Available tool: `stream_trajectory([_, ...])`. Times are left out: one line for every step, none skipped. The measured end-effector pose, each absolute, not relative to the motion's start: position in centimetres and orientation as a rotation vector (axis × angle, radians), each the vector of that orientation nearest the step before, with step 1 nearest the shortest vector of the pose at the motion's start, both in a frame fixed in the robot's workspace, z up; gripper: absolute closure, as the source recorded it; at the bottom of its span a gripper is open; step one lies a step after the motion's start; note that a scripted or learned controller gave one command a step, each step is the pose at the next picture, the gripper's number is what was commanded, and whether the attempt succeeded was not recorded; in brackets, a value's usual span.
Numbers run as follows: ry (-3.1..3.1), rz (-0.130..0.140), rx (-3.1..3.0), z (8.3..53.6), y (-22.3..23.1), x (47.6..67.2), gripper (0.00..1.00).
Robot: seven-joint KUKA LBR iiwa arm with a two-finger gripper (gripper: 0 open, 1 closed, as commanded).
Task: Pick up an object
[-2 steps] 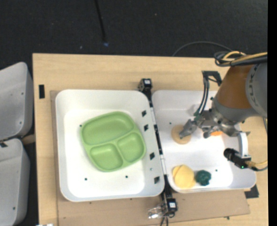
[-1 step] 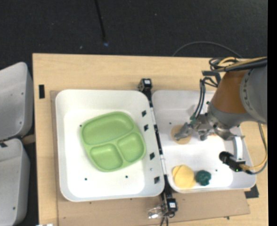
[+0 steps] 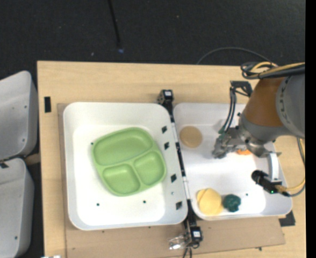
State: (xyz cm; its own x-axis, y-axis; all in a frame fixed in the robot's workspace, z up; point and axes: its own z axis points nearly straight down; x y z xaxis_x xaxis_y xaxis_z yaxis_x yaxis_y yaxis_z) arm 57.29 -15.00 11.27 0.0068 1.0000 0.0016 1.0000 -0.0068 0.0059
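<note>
My gripper (image 3: 221,147) hangs low over the middle of the right bin (image 3: 212,171), on the grey arm with its orange band. A small orange object (image 3: 243,151) peeks out just to the gripper's right, partly hidden by the wrist. A tan round disc (image 3: 191,136) lies to the gripper's left near the divider. At the bin's front lie a yellow lump (image 3: 209,201) and a dark green ball (image 3: 232,202), side by side.
The left bin (image 3: 77,203) bears a green divided plate (image 3: 129,160). Black clips line the divider between the bins. Cables loop over the bench behind the arm. White chair-like shapes stand off the bench's left side.
</note>
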Motion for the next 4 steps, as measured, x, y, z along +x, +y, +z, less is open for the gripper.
stream_trajectory([2.211, 0.0, 2.227, 15.9, -16.1, 57.3, 1.0])
stream_trajectory([2.217, 0.002, 2.221, 20.0, -16.3, 57.5, 1.0])
stream_trajectory([2.223, 0.002, 2.215, 25.2, -15.4, 57.8, 1.0])
stream_trajectory([2.231, 0.0, 2.215, 25.8, -10.0, 56.5, 1.0])
